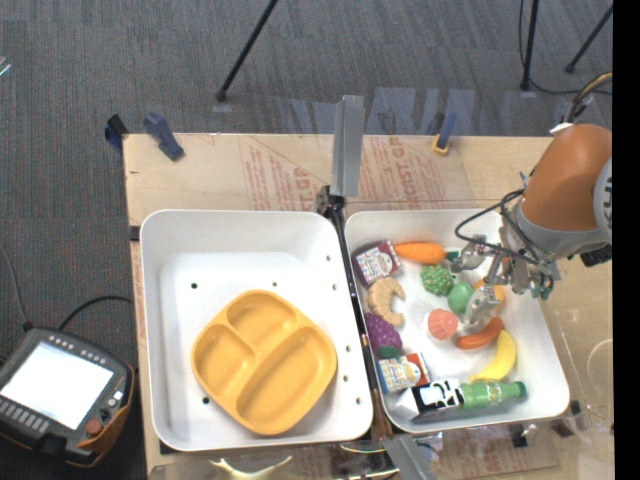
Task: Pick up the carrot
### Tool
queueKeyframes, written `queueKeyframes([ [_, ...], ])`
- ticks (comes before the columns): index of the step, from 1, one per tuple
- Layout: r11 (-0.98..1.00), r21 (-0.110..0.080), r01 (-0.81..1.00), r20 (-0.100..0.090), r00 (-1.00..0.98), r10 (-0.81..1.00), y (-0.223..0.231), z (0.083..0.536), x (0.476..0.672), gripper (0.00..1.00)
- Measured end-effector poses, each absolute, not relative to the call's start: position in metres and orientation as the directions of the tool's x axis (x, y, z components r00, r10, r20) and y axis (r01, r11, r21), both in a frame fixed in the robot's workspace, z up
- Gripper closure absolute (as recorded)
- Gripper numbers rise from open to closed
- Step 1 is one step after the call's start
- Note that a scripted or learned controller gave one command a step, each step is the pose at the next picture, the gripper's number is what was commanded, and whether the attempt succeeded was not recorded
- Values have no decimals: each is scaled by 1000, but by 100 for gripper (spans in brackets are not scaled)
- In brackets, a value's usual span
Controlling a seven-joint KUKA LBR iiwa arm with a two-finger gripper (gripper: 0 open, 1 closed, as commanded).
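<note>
- Toys fill the right bin [556,363] under me: a green broccoli [436,280], a pink strawberry [442,323], a red sausage [478,335], a yellow banana [497,357] and a green bottle [470,395].
- My pincer [484,290] hangs low over these toys, near the middle of the right bin. I cannot tell how it is set, because my own arm and the toys crowd it.
- The broccoli sits between my pincer and the carrot [419,252], so it stands a bit in the way.
- The sausage and strawberry lie just on the near side of my pincer. The banana and the bottle lie further that way.
- A croissant [386,298], purple grapes [381,333] and two small packs [377,263] lie further left, past the broccoli.
- The carrot is up and to the left of my pincer, near the far wall of the right bin, just beside one small pack.
- The carrot lies flat. Its long side runs left to right across the bin. I cannot tell which end is the tip.
- The packs have pictures and writing, but it is too small for me to read.
- The left bin [165,258] holds a yellow plate [264,361] with three parts, well away from my pincer.
</note>
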State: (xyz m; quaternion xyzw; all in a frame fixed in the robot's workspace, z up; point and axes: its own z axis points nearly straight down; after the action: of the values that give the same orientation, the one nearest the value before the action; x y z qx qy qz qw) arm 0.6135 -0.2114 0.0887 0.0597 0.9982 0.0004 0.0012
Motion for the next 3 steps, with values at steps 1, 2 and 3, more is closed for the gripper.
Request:
queueKeyframes([
  [1,942,1,335,0,-942,335,-184,88,616,0],
  [2,933,0,359,-1,-933,359,-213,88,582,0],
  [3,860,2,510,0,-860,510,-148,88,608,0],
])
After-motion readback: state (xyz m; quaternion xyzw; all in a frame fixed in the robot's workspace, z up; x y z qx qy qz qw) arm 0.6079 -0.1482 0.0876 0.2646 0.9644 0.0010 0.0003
